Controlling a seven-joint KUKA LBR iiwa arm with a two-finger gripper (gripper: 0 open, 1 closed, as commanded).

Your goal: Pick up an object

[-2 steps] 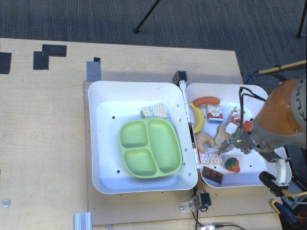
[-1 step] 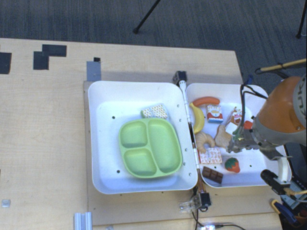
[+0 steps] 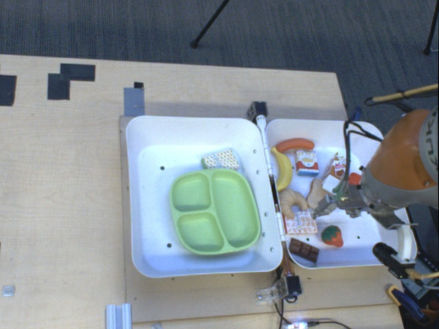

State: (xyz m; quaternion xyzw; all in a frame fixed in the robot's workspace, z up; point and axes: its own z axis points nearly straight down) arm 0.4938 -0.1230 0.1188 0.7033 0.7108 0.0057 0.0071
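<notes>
The light is bright and even, coming from above. The white bins point(image 3: 206, 132) are a little overexposed, with a bluish tint. Shadows are soft and short. The picture is slightly soft, and the small things look blurry.

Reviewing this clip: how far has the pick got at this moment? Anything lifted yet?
Done: the arm has reached into the right bin. In hand: the gripper sits low among the toy food, beside the pastry and above the strawberry; nothing can be seen between its fingers. Left: a confirmed grasp and lift. The banana, sausage and chocolate bar lie in the bin.
</notes>
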